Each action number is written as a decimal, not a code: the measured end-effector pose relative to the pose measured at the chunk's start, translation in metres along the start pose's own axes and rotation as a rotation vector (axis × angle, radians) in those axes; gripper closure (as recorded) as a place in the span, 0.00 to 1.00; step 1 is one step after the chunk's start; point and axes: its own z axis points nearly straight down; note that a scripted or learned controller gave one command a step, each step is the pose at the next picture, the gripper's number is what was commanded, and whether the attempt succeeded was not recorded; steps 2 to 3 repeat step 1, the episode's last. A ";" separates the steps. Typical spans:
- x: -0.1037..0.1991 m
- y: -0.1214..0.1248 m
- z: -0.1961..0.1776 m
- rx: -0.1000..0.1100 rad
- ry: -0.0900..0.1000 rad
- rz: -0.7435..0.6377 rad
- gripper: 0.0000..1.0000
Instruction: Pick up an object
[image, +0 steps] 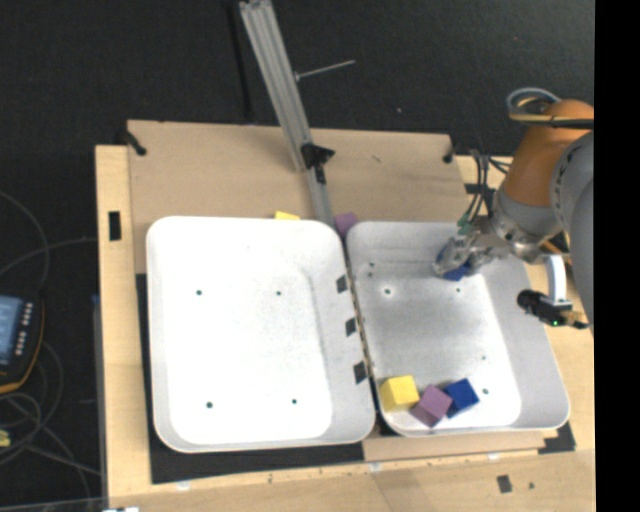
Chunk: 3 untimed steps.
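So the claw (455, 262) is down near the far edge of the right bin (520, 400), and there's something blue right at its tip, but I honestly can't tell if it's clamped on that or hanging slack. The obvious targets, a yellow cube (398, 391), purple cube (434, 403) and blue cube (461, 394), sit bunched together at the bin's near edge, well apart from the claw. Guessing it'd have to come straight back toward the camera to reach them.
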 end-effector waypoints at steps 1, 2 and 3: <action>0.073 0.020 -0.035 0.006 0.006 -0.002 1.00; 0.073 0.020 -0.035 0.006 0.006 -0.002 1.00; 0.073 0.020 -0.035 0.006 0.006 -0.002 1.00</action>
